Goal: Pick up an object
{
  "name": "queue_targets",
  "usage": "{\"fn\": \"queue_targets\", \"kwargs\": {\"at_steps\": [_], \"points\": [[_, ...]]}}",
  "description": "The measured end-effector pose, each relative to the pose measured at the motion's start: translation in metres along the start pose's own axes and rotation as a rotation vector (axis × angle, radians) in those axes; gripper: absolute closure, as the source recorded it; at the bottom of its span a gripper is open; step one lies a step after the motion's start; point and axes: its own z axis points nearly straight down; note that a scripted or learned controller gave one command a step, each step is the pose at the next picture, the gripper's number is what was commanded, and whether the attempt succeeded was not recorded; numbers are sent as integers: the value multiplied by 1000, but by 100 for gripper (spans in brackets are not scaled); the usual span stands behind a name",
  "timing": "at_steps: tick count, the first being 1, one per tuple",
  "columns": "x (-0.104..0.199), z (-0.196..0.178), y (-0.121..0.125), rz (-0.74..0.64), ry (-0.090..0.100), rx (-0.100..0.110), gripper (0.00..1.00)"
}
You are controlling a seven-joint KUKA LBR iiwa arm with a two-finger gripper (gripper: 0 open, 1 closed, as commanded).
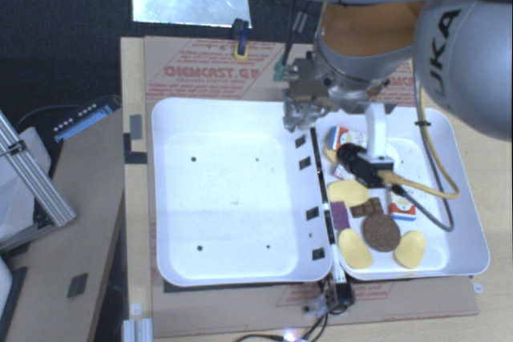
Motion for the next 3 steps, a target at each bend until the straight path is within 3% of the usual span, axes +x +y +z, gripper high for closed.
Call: {"fn": "queue_targets", "kwargs": {"at_steps": [1,2,3], "points": [[52,37,-65,-2,0,0,100],[82,-57,-61,1,5,-15,100],[104,35,-62,2,-3,1,100]]}}
